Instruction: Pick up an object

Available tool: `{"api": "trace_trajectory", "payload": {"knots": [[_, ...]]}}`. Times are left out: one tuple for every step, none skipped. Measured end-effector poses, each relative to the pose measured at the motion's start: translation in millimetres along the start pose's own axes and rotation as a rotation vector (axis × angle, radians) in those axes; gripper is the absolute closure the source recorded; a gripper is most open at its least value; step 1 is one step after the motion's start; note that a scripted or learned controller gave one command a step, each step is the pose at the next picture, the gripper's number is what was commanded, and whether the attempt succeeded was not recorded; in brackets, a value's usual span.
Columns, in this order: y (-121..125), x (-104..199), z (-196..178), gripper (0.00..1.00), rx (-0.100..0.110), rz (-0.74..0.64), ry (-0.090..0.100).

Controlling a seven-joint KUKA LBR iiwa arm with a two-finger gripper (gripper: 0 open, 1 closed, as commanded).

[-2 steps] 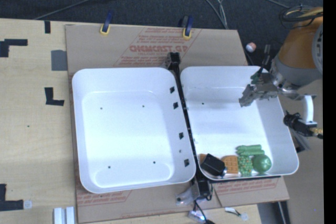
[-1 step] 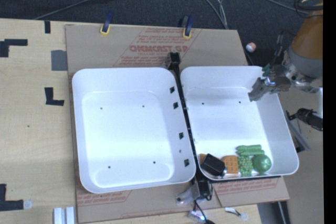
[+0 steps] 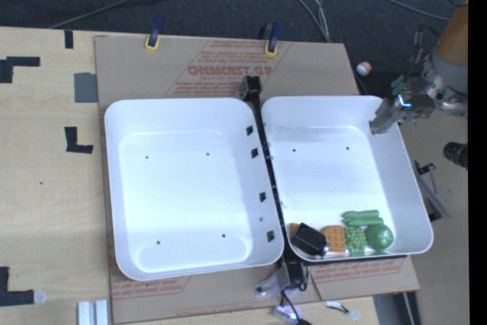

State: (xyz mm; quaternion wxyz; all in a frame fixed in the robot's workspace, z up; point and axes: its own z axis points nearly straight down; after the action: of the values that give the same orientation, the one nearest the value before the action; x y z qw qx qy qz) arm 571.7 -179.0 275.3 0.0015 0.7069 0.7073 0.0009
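1. Nearest the camera, well apart from the end effector [image 3: 386, 118] and toward the front edge of the counter [image 3: 46, 186], the candidates for picking lie bunched in the front corner of the right bin [image 3: 396, 164]: a black object [image 3: 309, 240], an orange waffle-like piece [image 3: 332, 237], a green knobbly piece [image 3: 355, 238], a long green piece [image 3: 362, 218] and a round green ball [image 3: 379, 237]. They touch or nearly touch one another, probably because the bin's curved wall gathers them into that corner.
2. That crowding matters: by my judgement, a grasp on any one of them risks nudging its neighbours, and the walls limit the approach from two sides.
3. Across the divider from the end effector, the left bin [image 3: 183, 186] sits flush against the right one, so both stay within the arm's reach.
4. Farther back, the end effector hangs over the right bin's far right rim, away from the cluster; whether it is open or closed I cannot tell, and nothing is seen in it.
5. Behind the end effector's level, two clamps [image 3: 154, 36] pin the cardboard sheet [image 3: 228, 68] so that the bins do not slide.
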Motion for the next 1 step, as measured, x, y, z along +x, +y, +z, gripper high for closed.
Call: {"api": "trace_trajectory", "payload": {"knots": [[0.4,49.2,16.1,1.00,0.005,-0.003,0.002]]}}
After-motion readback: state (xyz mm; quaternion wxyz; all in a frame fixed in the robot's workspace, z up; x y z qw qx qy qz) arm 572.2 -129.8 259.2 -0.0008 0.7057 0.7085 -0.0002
